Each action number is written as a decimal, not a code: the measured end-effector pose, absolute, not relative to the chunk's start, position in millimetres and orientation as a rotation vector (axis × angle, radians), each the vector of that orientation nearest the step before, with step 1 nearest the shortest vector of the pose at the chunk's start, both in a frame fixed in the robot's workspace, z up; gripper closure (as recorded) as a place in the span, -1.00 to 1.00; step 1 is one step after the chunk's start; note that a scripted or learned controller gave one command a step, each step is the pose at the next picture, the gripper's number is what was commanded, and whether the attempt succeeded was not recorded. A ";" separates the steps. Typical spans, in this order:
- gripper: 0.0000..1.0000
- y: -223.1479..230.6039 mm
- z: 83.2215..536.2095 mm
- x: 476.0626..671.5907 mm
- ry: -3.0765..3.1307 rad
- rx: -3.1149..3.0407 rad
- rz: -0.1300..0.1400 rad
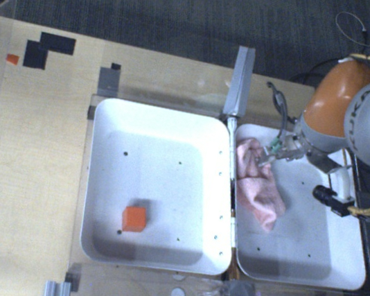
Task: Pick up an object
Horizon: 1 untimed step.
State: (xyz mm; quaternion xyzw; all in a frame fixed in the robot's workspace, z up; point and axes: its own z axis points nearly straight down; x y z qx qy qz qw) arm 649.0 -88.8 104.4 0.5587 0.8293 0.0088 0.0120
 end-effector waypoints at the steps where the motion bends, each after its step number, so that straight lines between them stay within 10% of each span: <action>1: -1.00 -89.5 104.6 648.9 2.584 1.742 0.026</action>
